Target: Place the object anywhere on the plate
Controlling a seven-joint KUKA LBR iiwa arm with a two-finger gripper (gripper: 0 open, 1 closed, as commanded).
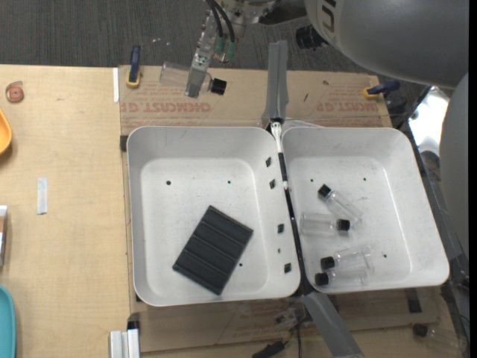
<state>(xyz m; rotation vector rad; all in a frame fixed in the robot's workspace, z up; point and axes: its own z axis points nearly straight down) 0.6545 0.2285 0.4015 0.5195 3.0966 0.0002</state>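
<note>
A black ribbed plate (214,249) lies flat in the left bin (149,222), towards its front middle. My gripper (196,83) hangs high above the back edge of the left bin, over the cardboard. It is shut on a clear vial (174,74) that lies crosswise between the fingers, its black cap (217,86) sticking out to the right. The vial is well behind and above the plate.
The right bin (417,200) holds several more clear vials with black caps, such as one at the middle (329,224) and one at the front (347,261). A grey bar (277,80) stands behind the bins' join. Blue clamps (134,62) pin the cardboard.
</note>
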